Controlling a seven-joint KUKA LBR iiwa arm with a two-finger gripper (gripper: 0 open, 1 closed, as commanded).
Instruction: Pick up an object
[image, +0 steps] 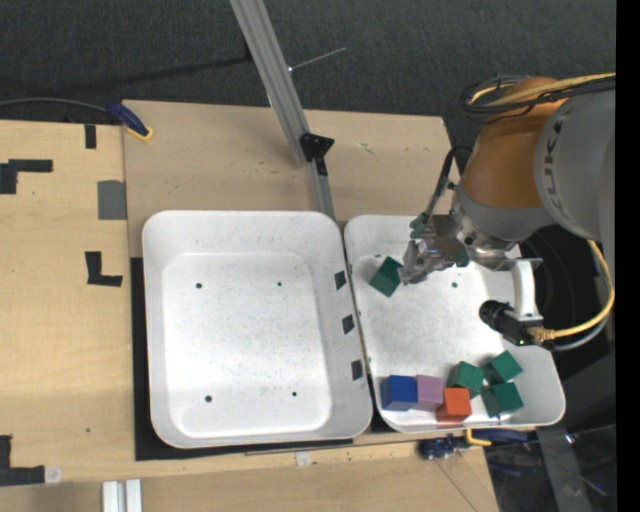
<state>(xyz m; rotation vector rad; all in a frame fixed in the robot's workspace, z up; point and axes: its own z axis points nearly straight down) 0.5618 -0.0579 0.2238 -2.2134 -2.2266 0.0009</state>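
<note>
Over on the left, the left bin (245, 330) sits on the desk (60, 300). Moving across to the right bin (440, 320), and there's a green block (385, 276) tilted near its upper left, just beside the gripper (416, 262) — whether its fingers are spread or pinching, I cannot tell. Along the near wall: a blue block (400, 391), a purple block (430, 390), an orange block (456, 402) and three more green blocks (488, 382) huddled together.
</note>
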